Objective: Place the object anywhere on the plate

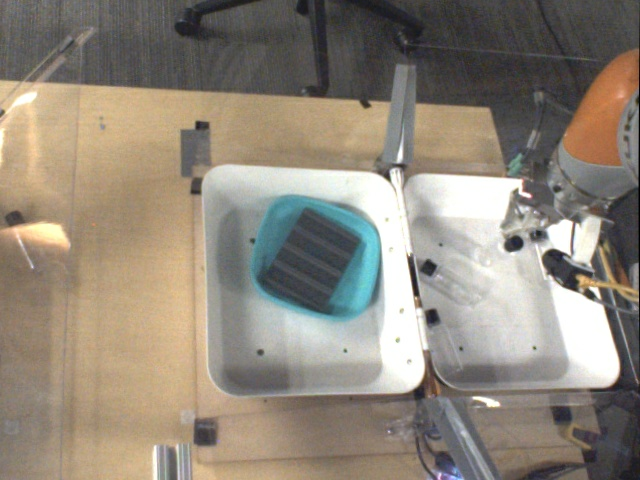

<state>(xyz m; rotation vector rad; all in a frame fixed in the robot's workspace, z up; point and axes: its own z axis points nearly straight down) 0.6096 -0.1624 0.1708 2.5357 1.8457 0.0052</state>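
object: dark ridged block (315,258) lying on teal plate (275,230), left bin (225,268) | end effector (522,220): over right bin (520,353) near its far right edge, open/closed cannot tell, nothing seen held | bins side by side on wood surface (100,298)

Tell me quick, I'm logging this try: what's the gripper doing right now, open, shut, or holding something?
Gripper: cannot be told; it sits over the right bin, too small and cluttered to read.
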